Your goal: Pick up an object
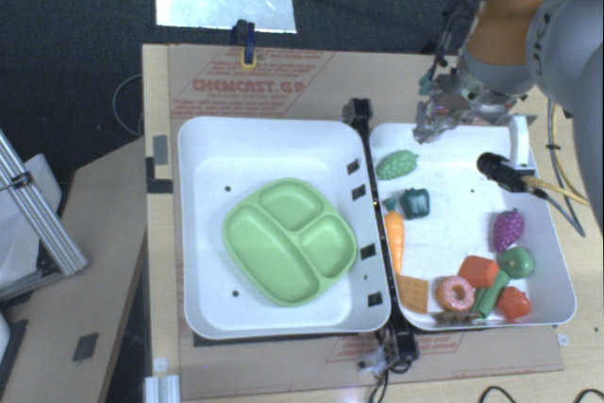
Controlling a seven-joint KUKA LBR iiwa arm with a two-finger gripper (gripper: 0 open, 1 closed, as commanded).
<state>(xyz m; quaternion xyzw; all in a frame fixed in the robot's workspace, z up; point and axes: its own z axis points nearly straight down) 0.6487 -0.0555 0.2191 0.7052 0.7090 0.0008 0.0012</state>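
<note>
Gripper [432, 129] poised over the upper edge of the right bin [557, 283], upper right of frame; how far open, cannot tell; nothing visibly held. Below and left of it, close: bumpy green plastic toy [397, 164], then a dark teal block [413, 202]. Further down: smooth orange carrot [394, 241], knobbly purple grapes [508, 227], frosted donut [457, 293]. In the left bin [203, 165]: glossy green divided plate [288, 241]

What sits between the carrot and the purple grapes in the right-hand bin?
In the camera view, mostly bare white bin floor lies between the carrot and the purple grapes. The teal block sits just above that stretch, near the carrot's top.
</note>
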